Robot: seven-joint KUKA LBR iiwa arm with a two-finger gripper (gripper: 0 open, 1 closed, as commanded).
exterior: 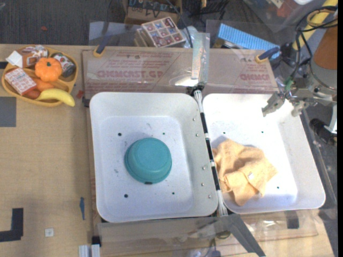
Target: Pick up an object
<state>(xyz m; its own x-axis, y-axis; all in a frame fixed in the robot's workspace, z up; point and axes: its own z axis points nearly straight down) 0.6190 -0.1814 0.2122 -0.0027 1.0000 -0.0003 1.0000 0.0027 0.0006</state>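
Observation:
A teal bowl (pixel 148 160) lies upside down near the middle of the left bin (pixel 107 116). A crumpled yellow-orange cloth (pixel 242 170) rests in the right bin (pixel 300 165), against its left wall. My gripper (pixel 282 108) hangs over the right bin's far right corner, well up and to the right of the cloth. Its two fingers are spread apart and open, with nothing between them.
A yellow dish (pixel 37 78) of toy food, with a pumpkin and a banana, sits on the bench at far left. Clear plastic panels (pixel 144 71) stand behind both bins. Boxes and cables crowd the back. A divider (pixel 206 138) separates the bins.

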